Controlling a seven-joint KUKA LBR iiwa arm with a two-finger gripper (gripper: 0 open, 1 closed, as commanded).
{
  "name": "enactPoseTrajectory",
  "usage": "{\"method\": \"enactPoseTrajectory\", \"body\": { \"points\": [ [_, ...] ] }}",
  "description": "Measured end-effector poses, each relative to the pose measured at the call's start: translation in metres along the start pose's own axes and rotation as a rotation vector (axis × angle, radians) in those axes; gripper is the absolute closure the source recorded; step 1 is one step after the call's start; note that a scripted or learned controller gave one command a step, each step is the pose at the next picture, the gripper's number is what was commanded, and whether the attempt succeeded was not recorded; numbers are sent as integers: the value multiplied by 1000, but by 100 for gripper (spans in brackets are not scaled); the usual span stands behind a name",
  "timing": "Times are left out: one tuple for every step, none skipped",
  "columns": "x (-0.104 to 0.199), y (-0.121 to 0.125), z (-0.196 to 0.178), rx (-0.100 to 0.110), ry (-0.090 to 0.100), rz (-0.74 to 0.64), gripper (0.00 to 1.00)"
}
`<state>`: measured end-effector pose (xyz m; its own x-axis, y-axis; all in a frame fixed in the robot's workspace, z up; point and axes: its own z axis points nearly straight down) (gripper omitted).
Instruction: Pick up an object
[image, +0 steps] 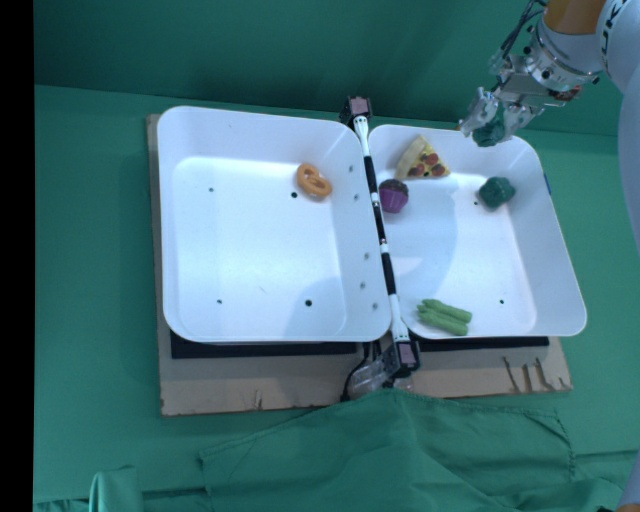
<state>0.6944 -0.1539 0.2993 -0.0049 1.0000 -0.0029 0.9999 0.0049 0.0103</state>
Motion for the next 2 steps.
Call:
{"method": "enactPoseTrajectory", "body": {
  "points": [
    [18,-53,-6,9,4,8,100],
    [69,-68,19,11,3,3,100]
  ]
}}
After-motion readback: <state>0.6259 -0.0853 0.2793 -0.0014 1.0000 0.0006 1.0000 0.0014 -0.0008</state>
